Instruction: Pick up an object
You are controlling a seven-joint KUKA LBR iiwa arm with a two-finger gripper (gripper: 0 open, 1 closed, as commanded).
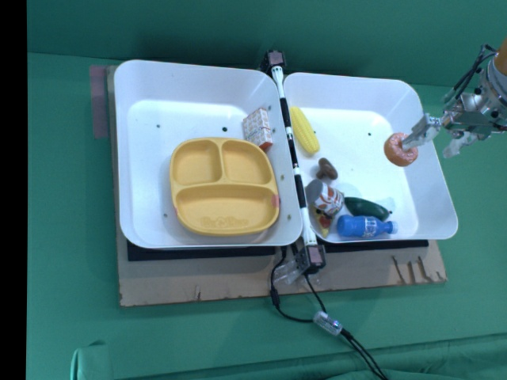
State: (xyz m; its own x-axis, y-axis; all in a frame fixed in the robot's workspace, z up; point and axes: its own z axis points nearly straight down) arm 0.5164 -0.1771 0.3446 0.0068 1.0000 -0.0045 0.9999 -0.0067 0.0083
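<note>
- Item in hand: one orange-pink doughnut [400,150], ring-shaped, hanging over the right side of the right bin [434,182], apparently lifted clear of the floor.
- Tool [420,134]: one finger reaches to the ring's upper right edge and seems to pinch its rim; judged closed on the doughnut, though the grip looks shallow.
- Handling note: the hold is at one edge, so the ring may swing or slip; a slow, straight lift with no sideways jerk would suit.
- Right bin, other contents: one corn cob [304,130], one brown piece [327,168], one small can [327,199], one dark green vegetable [367,207], one blue bottle [364,226].
- Left bin [142,101]: one yellow divided plate [225,186], one small patterned box [257,127].
- Bins on the bench: two.
</note>
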